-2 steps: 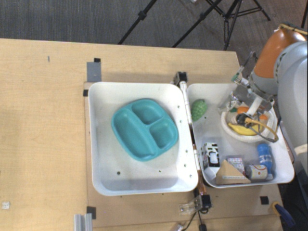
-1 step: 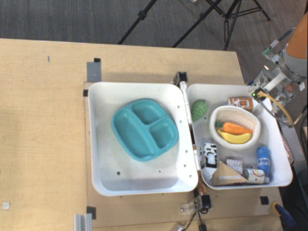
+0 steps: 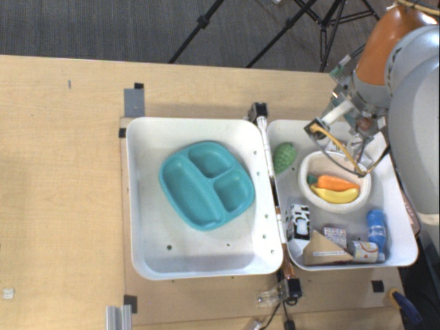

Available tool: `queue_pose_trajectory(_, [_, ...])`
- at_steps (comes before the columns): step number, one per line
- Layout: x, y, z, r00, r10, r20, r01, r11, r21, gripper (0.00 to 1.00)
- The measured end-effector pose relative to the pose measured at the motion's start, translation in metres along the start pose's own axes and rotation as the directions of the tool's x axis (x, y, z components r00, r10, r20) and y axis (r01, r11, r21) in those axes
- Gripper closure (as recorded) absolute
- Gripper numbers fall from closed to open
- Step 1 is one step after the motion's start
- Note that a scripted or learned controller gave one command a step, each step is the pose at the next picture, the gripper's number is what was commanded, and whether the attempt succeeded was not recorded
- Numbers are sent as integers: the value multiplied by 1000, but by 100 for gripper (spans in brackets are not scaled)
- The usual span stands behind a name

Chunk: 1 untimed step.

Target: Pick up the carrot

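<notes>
- Camera view: the carrot [image 3: 337, 182] lies in a white bowl [image 3: 309, 168] in the right bin [image 3: 399, 184], resting against a banana [image 3: 335, 195] just below it. It sits in the bowl untouched, so the pick is not yet done.
- The arm [image 3: 395, 53] reaches in from the right, and its tool [image 3: 357, 126] hangs over the bowl's far rim, above and a little to the right of the carrot. I judge this to be the approach stage: the tool is near the target but apart from it.
- Whether the tool is spread or pressed together I cannot tell; wires and the wrist clutter that spot. Nothing is seen pinched in it.
- Also in the right bin: a green ball [image 3: 284, 156] left of the bowl, a blue bottle [image 3: 375, 227] below it, and small boxes [image 3: 330, 246] along the near wall. None of them blocks the carrot from above.
- The left bin [image 3: 148, 253] holds a teal tray [image 3: 207, 183] with three compartments, well apart from the work.
- Left to do, in my judgement: line up over the carrot, descend into the bowl, grip it without taking the banana, and lift it out. The banana touching the carrot is the likely trouble.
</notes>
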<state>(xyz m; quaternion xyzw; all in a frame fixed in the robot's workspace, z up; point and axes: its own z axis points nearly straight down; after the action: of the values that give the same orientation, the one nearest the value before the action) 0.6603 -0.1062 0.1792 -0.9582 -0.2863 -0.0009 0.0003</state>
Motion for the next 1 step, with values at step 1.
queue_pose_trajectory(1, [-53, 32, -50, 954, 299, -3, -299, 954, -3, 0])
